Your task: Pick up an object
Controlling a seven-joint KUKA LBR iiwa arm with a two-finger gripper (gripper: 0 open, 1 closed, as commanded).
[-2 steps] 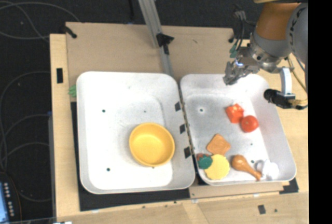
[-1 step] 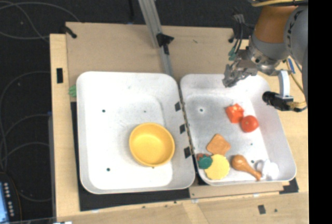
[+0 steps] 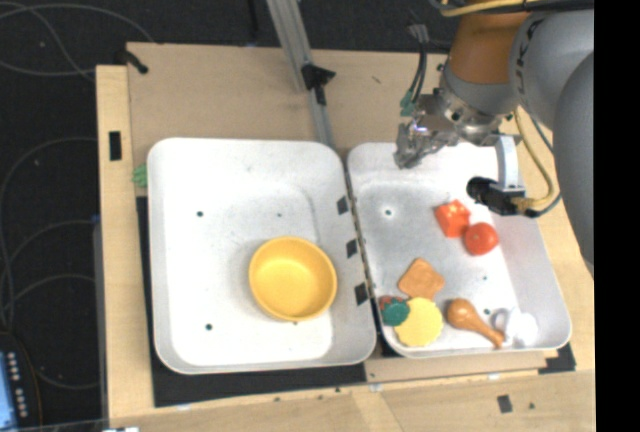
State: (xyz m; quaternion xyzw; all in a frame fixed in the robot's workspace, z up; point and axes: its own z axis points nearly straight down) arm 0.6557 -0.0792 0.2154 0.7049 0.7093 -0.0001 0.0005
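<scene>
Camera view, you first: where's the arm?

— Over the far edge of the right bin (image 3: 530, 250), near its top left corner. The gripper (image 3: 410, 152) hangs there with nothing under it but bare white floor. Whether it is parted or closed I cannot tell; it's too small and dark against the rim.

— Holding anything?

— Nothing shows in it. I'd judge this the approach step, no grasp begun.

— What is there to pick?

— All in the right bin. A red block (image 3: 452, 217) and a red ball (image 3: 481, 237) sit just beside each other mid-bin. Nearer the front lie a tan wedge like a bread slice (image 3: 421, 277), a yellow disc (image 3: 420, 322) with a small green piece (image 3: 396, 311) touching it, and a brown drumstick shape (image 3: 472, 317) beside something small and white (image 3: 522, 325). The left bin (image 3: 190, 190) holds a yellow bowl (image 3: 292, 278).

— Next move?

— My guess: travel toward the front right and descend over one item. The red block is nearest, but the ball crowds it, so the descent needs to come down cleanly on one alone. The front pile looks tighter still.
</scene>
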